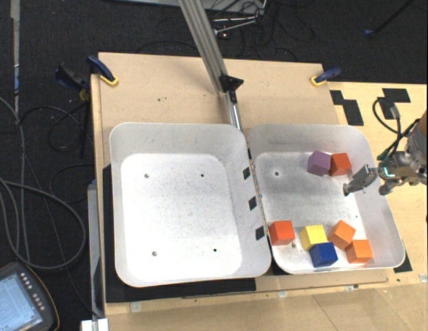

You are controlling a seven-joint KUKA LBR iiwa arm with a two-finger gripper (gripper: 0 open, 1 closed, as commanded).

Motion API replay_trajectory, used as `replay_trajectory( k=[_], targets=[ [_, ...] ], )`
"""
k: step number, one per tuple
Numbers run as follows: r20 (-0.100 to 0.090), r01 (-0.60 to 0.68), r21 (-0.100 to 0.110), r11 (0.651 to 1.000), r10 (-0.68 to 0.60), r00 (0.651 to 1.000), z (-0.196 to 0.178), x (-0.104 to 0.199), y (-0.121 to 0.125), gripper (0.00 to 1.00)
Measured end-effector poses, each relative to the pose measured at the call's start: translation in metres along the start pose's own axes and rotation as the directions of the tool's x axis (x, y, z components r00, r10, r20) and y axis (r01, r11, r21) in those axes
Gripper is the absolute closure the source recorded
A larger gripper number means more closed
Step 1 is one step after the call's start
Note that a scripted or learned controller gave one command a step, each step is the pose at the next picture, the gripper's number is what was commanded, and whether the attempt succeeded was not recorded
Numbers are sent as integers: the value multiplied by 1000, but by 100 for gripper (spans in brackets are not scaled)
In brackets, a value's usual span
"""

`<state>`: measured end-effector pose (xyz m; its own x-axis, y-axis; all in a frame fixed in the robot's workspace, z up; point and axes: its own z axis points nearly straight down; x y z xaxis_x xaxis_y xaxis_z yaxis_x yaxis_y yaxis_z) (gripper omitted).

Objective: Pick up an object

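The right bin (297, 143) holds several blocks. A purple block (319, 162) and an orange block (340, 163) sit side by side near its back. Along the front lie an orange block (281, 232), a yellow block (313, 236), a blue block (324, 254) and two more orange blocks (344, 232) (359, 251). My gripper (369, 179) hangs over the bin's right side, just right of and in front of the purple and orange pair. Its fingers (357, 181) are spread apart with nothing between them.
The left bin (131, 185) lies beside the right one on the wooden bench (166, 81). A metal pole (203, 36) slants in from the back. Blue-and-yellow clamps (102, 71) (326, 76) grip the bench's far corners. Cables lie on the dark floor at left.
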<state>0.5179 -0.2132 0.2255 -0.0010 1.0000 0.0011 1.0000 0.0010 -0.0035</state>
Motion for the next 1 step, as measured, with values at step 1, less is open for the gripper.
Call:
replay_trajectory(
  k=[1],
  targets=[
    [1,0,-4,1000,0,1000,-2,0,1,0]
  ],
)
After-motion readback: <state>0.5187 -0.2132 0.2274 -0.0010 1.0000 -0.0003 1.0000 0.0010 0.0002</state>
